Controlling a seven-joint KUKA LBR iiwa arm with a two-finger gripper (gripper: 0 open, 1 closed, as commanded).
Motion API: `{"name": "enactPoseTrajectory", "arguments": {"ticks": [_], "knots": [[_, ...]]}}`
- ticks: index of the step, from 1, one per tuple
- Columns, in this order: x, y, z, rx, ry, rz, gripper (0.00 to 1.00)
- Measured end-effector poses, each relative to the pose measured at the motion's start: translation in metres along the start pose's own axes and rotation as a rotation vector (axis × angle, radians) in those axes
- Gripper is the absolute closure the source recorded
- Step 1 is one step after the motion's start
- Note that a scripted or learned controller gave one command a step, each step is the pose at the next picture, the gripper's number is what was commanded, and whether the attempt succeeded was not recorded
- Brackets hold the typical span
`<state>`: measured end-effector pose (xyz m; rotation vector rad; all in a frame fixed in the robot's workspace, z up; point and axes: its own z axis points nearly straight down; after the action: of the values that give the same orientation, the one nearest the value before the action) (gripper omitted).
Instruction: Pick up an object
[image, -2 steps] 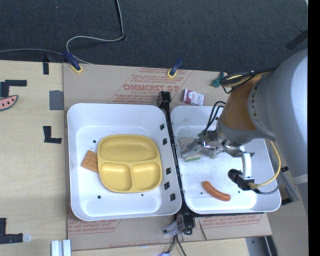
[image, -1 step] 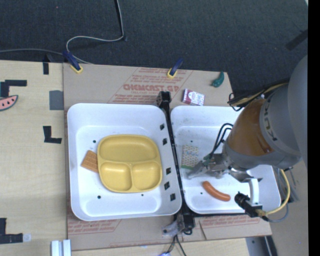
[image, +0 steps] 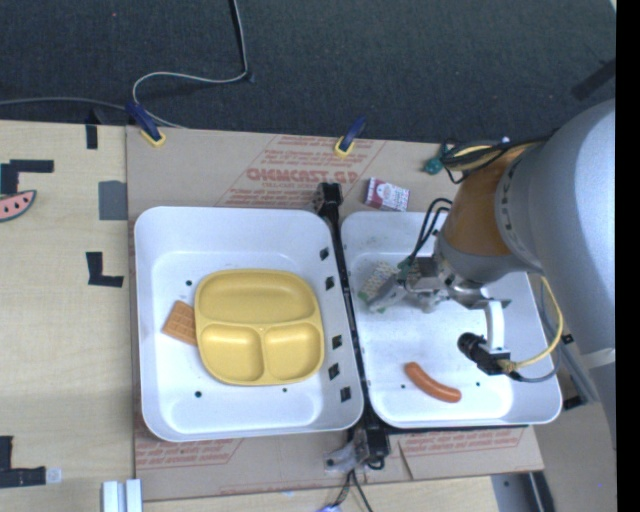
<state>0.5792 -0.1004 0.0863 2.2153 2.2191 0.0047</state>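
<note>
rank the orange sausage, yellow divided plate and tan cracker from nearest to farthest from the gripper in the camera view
Measured from the gripper, in the right bin's upper left part:
1. Orange sausage-shaped toy, lower in the same right bin.
2. Yellow plastic divided plate, across the divider in the left bin.
3. Tan waffle-textured cracker piece, tucked by the plate's far left edge.

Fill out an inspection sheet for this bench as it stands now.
Surface: cardboard sheet under two white bins, left bin and right bin.
Job's things: yellow plate and cracker in left bin; sausage in right bin.
Clutter: small packet behind right bin.
Grippers: gripper low in right bin, near its left wall; grip unclear.
Cables: white cable behind the bench; yellow cable at the wrist.
Surroundings: dark floor; clamps on cardboard edge.
</note>
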Motion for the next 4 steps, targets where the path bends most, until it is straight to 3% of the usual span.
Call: {"name": "enactPoseTrajectory", "arguments": {"ticks": [1,2,3,4], "knots": [[0.004,-0.029,0.000,0.000,-0.001,0.000,0.00],[-0.008,-0.073,-0.001,0.000,0.000,0.002,0.00],[-0.001,0.005,0.000,0.000,0.000,0.000,0.00],[0.004,-0.045,0.000,0.001,0.000,0.001,0.00]]}}
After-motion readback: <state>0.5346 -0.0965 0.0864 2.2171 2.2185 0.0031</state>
